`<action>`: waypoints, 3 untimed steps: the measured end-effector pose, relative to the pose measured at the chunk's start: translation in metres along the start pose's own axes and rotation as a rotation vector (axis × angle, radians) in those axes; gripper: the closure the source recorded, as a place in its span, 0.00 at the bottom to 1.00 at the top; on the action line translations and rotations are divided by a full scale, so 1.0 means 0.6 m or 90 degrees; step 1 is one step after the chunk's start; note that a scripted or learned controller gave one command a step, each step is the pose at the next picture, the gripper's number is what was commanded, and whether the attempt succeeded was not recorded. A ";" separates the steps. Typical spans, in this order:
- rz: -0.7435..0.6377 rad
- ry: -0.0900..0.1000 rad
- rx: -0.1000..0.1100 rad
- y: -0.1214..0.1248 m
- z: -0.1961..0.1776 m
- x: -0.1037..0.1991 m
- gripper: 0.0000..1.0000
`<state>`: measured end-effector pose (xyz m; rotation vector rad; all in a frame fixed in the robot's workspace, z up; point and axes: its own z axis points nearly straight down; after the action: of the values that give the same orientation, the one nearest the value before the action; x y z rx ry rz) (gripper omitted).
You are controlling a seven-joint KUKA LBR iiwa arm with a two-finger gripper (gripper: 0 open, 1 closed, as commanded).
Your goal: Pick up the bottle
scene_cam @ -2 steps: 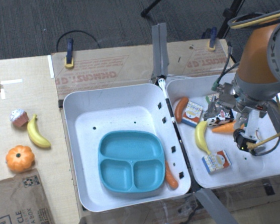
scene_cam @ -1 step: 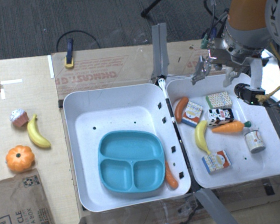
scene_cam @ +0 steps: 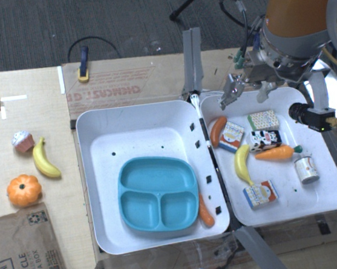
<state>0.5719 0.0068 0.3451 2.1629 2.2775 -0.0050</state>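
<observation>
The only bottle-like object is a small silvery container [scene_cam: 307, 168] with a white label, near the right wall of the right bin [scene_cam: 332, 199]. My gripper [scene_cam: 249, 93] hangs over that bin's far edge, well up and to the left of the container. Its two fingers stand apart, open, with nothing between them. Below the gripper lie a reddish sausage [scene_cam: 217, 131], several small cartons [scene_cam: 264, 130], a banana [scene_cam: 242, 163] and a carrot [scene_cam: 274, 153].
The left bin [scene_cam: 100, 170] holds a blue divided plate [scene_cam: 157, 194] and a small orange carrot [scene_cam: 205, 213]. On the bench at left sit a banana [scene_cam: 43, 159], a pumpkin [scene_cam: 24, 190] and a cupcake [scene_cam: 23, 141]. A black camera mount [scene_cam: 309, 113] juts over the right bin.
</observation>
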 end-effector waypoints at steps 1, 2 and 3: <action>0.039 0.001 0.002 -0.079 0.191 0.031 0.00; 0.063 0.000 0.001 -0.081 0.150 0.263 0.00; 0.460 -0.001 0.003 -0.143 0.318 0.315 0.00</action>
<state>0.4764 0.1907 0.1540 2.8292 1.3668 -0.0112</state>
